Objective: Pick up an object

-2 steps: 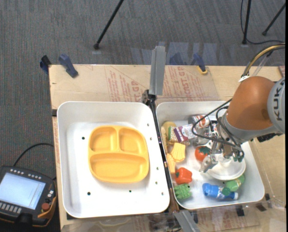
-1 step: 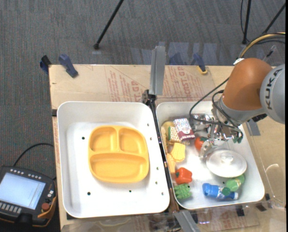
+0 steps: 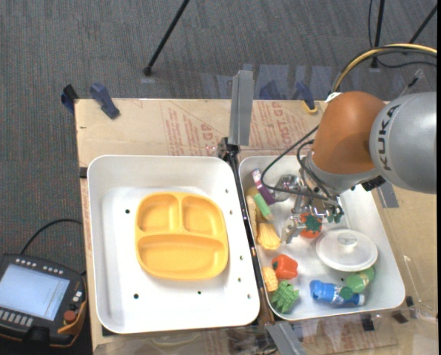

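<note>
Objects for picking lie crowded in the right bin [image 3: 389, 251]; none can be seen between the gripper's fingers. Gripper [image 3: 311, 214] is low inside that bin, near its middle, metal parts and cabling cluttered around it; cannot tell whether it is spread or closed. Just below it, touching or nearly so, a small red-orange piece [image 3: 309, 230] with some green on top. Wrist with orange band [image 3: 348, 133] directly above, grey arm [image 3: 409, 140] running off to the right.

Right bin contents, outward from gripper:
- white round lidded dish [image 3: 346, 250], just right and below, knob on top
- yellow corn cob [image 3: 268, 234], left of gripper, near bin's left wall
- purple and green piece [image 3: 262, 191] upper left, beside a pale yellow item
- red pepper [image 3: 284, 266] below the corn
- green leafy toy [image 3: 285, 296] at the front edge, small yellow piece just above it
- blue bottle-like object [image 3: 328, 293] lying on its side at front, green item [image 3: 360, 279] just beside its right end

Left bin [image 3: 102, 272]: yellow three-compartment plate [image 3: 182, 235], lying flat near centre.

Bins sit side by side on a cardboard-covered bench [image 3: 154, 120]. Teach pendant [image 3: 29, 296] on the floor at lower left, screen lit.
</note>
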